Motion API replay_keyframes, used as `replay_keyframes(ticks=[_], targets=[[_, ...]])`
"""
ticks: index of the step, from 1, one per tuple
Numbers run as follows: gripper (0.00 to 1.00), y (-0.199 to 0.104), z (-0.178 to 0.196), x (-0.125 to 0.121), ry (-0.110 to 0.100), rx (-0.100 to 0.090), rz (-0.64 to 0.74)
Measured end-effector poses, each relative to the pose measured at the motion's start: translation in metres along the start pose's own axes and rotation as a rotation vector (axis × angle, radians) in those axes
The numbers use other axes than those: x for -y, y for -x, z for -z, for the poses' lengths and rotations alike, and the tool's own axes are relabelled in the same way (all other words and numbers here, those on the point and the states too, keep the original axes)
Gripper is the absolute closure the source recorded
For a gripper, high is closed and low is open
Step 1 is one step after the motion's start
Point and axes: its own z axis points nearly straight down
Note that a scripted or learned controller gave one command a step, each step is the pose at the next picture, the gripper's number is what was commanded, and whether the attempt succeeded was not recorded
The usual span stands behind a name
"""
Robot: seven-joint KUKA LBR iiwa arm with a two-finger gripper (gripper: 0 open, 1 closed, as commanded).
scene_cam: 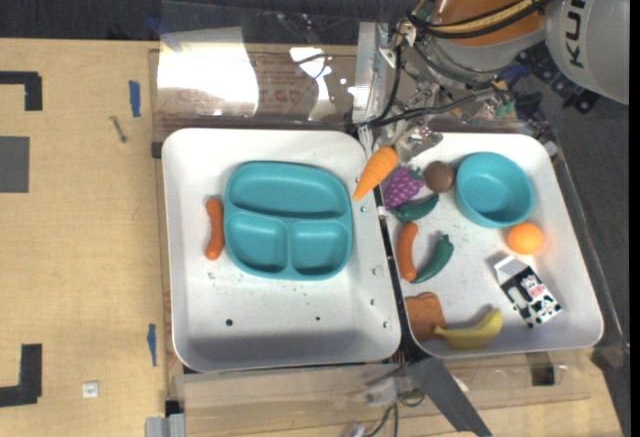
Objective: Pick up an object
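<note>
Reaching in from the right, my gripper (pixel 418 138) hung over the top-left corner of the right bin (pixel 575 255), directly above the carrot (pixel 377 171); whether it was spread or closed could not be determined. That carrot lay tilted across the divide between both bins, its tip over the left bin (pixel 190 305). Beside it sat purple grapes (pixel 402 187), a brown ball (pixel 438 176) and a teal bowl (pixel 492 189). Inside the left bin rested a teal divided plate (pixel 288 219) and a sausage (pixel 214 228).
</note>
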Motion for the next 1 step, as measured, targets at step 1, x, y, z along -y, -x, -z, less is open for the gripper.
replay_keyframes(ticks=[1], targets=[[1.00, 0.0191, 0.0003, -0.0241, -0.002, 0.004, 0.067]])
